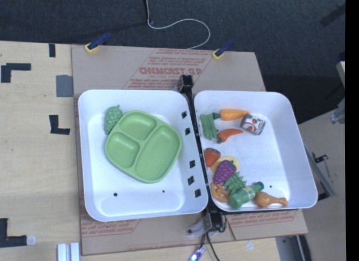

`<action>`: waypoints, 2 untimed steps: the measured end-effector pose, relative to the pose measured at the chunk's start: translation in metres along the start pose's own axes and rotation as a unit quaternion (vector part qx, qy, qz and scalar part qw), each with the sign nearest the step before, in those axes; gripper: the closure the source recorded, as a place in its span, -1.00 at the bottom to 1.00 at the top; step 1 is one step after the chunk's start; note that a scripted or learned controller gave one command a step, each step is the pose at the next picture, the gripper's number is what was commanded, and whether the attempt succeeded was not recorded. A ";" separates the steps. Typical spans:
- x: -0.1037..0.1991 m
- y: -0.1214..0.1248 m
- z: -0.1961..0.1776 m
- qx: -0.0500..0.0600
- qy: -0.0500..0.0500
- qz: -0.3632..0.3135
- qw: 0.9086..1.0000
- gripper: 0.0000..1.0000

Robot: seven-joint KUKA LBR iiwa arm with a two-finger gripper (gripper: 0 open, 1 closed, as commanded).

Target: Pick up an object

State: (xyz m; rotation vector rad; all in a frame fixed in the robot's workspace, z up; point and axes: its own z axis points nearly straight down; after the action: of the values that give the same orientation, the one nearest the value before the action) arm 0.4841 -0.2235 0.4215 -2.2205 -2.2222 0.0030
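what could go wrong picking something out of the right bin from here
Most toys in the right bin crowd against the divider wall: the purple grapes, the green bottle and neighbours touch or overlap, so a grasp there may catch two things or slip off. The wall itself may block a finger. The small can lies on its side and could roll away when touched. The carrot has more room around it.

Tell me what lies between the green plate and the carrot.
Camera view: between the green plate and the carrot run the bins' adjoining walls, then the green bean pods.
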 end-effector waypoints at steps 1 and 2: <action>0.000 0.000 0.005 0.000 0.000 0.000 1.000 1.00; 0.017 0.000 -0.121 -0.008 -0.002 -0.001 1.000 1.00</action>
State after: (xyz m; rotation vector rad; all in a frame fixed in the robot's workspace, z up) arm 0.4843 -0.2063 0.5427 -2.2281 -2.2359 -0.0099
